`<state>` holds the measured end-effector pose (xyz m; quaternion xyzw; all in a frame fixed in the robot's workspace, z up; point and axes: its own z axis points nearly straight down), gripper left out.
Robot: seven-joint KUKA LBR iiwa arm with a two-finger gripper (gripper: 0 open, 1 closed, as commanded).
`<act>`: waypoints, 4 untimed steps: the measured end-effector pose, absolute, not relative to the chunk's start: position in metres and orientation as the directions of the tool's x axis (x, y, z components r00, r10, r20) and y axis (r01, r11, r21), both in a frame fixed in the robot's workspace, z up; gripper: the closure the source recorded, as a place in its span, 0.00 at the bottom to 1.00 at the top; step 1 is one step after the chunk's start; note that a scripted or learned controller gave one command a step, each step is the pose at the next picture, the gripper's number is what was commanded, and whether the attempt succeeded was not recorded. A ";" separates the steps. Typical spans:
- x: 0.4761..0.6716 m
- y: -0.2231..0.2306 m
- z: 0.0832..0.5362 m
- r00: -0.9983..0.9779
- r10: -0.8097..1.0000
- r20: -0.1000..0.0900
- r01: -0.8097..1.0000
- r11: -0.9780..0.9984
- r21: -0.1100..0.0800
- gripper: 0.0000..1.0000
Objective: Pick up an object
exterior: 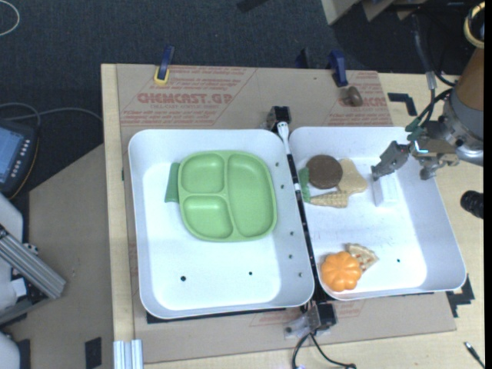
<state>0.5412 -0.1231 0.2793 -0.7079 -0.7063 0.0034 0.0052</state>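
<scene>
Hand point(406, 162) hovers spread over the right bin point(430, 237), nothing between its fingers, the brown counter point(231, 98) sitting on dark carpet point(154, 14).

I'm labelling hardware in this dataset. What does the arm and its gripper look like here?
The arm is a rounded grey metal body entering from the right. The gripper is dark grey with two angular fingers, a small teal mark near its base, and dark cables looping above it.

Brown round disc point(324, 171) lies on pale food pieces; orange pumpkin point(340, 271) near right bin's point(430, 229) front.
</scene>
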 end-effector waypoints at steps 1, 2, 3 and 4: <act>0.543 -0.123 0.285 0.000 1.000 0.001 1.000 0.000 -0.001 0.00; 0.545 -0.116 0.240 0.000 1.000 0.002 1.000 0.000 -0.007 0.00; 0.542 -0.121 0.195 0.001 1.000 0.002 1.000 -0.001 -0.007 0.00; 0.537 -0.113 0.136 0.000 1.000 0.003 1.000 0.000 -0.008 0.00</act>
